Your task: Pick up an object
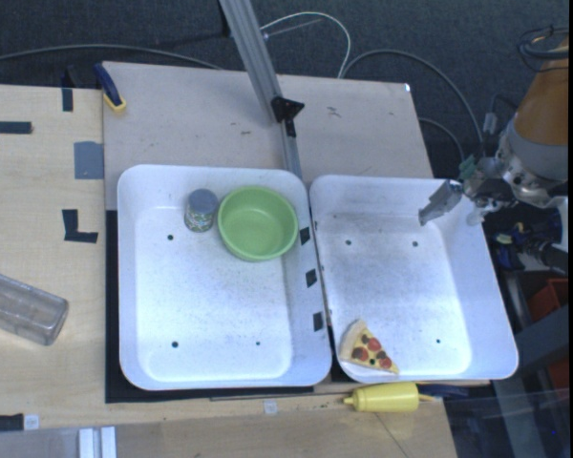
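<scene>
Pizza slice [367,347] lies flat in the right bin [477,284], at that bin's near left corner, well apart from the hand and below-left of it in the view; nothing touches it. Hand [442,201] hangs over the right bin's far right corner, near the rim; grey finger [439,203] points down-left; whether the hand is clenched or released I cannot tell; nothing seen between its fingers. Arm [540,132] enters from the right, orange band above the wrist.

Left bin [153,351], well left of the hand: green bowl [258,222] at its far side; small can [201,210] upright, touching or just beside the bowl's left edge. Yellow bottle [382,398] lies on the table [38,208] just past the right bin's near rim, close below the pizza slice. Clear container [19,306] lies on its side on the table, far left of the hand.
</scene>
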Robot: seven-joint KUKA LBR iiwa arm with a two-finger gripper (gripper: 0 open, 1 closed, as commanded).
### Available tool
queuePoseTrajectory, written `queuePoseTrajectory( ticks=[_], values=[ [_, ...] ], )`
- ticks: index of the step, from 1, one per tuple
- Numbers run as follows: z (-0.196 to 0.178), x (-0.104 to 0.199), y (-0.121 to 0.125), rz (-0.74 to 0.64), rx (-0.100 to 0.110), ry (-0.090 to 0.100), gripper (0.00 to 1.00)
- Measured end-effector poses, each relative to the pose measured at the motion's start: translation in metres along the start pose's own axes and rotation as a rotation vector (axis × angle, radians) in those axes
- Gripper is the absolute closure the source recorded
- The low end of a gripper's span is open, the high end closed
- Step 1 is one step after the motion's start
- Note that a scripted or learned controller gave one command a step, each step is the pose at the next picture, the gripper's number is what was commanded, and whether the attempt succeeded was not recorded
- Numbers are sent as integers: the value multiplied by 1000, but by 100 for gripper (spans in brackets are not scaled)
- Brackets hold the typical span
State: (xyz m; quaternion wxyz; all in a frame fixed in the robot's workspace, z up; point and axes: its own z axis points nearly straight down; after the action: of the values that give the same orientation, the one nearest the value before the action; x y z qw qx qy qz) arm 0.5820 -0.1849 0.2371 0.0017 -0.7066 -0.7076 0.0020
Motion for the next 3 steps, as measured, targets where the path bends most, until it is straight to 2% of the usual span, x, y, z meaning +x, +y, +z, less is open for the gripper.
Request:
queuePoseTrajectory(
  ticks=[2, 3],
  values=[
    [125, 8, -3, 0, 3, 1, 0],
    [111, 9, -1, -1, -2, 1, 100]
  ],
)
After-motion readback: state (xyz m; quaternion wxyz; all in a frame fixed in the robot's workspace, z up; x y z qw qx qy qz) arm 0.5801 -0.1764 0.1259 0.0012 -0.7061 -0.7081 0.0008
